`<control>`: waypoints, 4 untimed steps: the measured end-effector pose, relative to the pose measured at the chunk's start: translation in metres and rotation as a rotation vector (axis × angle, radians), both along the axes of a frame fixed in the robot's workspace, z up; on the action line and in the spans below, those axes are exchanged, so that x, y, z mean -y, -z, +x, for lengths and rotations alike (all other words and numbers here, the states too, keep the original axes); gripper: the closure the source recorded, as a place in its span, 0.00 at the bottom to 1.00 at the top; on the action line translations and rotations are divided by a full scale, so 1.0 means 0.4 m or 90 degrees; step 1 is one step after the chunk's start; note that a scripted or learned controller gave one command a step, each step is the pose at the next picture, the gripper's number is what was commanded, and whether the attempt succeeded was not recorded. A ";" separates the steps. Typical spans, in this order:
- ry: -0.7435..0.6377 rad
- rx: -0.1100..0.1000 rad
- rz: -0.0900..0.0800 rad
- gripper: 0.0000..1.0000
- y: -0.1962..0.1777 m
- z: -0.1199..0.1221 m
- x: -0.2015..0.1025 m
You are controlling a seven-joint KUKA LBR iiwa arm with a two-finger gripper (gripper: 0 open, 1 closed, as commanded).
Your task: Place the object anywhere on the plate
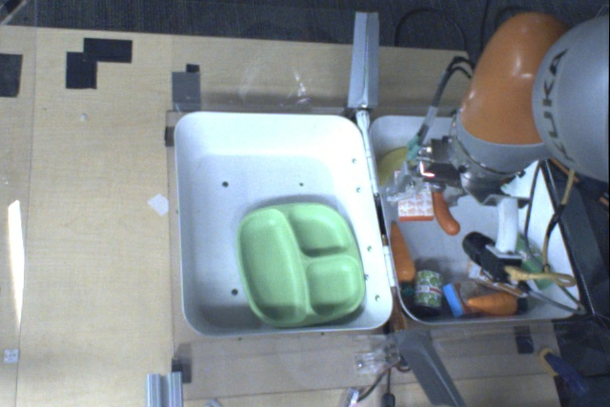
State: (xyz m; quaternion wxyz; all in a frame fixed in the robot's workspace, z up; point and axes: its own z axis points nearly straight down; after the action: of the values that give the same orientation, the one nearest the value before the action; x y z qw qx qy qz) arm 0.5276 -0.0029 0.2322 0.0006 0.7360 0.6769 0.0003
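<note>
left bin: green plate | right bin: carrot, sausage, can, clutter | arm hid hand; its state unreadable

I saw a green divided plate lying in the left bin. The arm hung over the right bin, where a carrot, a sausage, a small can and other clutter lay together.

one fixed camera looks down at a slant on both bins.
</note>
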 end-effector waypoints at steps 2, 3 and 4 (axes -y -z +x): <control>-0.145 0.001 0.001 0.00 0.073 0.036 -0.129; -0.148 0.003 0.001 1.00 0.046 0.040 -0.131; -0.155 0.000 0.000 1.00 0.121 -0.061 -0.006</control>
State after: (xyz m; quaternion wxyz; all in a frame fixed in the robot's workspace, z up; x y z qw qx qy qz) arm 0.5031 -0.0005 0.1840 0.0005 0.6482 0.7615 0.0009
